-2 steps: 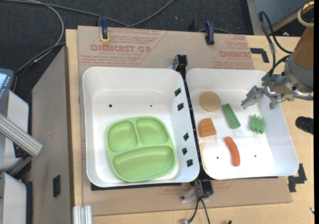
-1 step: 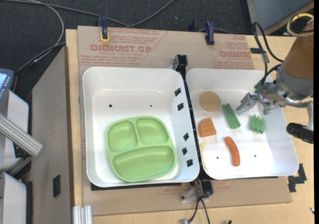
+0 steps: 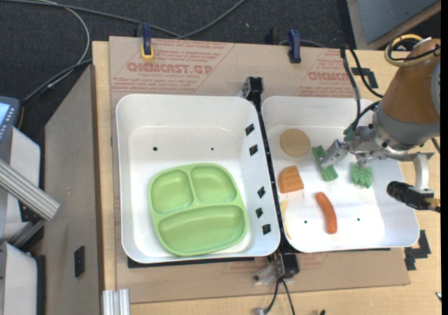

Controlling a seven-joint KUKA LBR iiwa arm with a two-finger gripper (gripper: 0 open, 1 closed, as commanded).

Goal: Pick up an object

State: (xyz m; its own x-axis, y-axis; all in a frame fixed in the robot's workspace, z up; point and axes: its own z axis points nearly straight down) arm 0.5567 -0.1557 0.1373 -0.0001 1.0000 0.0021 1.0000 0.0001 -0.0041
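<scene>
The right bin [image 3: 392, 233] holds a round tan patty [image 3: 295, 142], an orange toast piece [image 3: 291, 180], a red-orange sausage [image 3: 326, 212] and two green leafy pieces. My gripper [image 3: 350, 155] hangs low over the bin's middle, reaching in from the right, and looks open. One green piece [image 3: 324, 164] lies just left of its fingertips, touching or nearly touching the left one. The other green piece [image 3: 362, 176] lies just below the right fingertip. Nothing sits between the fingers.
The left bin [image 3: 140, 124] carries a green divided plate [image 3: 198, 208] in its front half. A black clipped divider [image 3: 260, 159] runs between the bins. The arm's orange-banded wrist [image 3: 413, 96] covers the right bin's far right corner. Cables trail behind the bench.
</scene>
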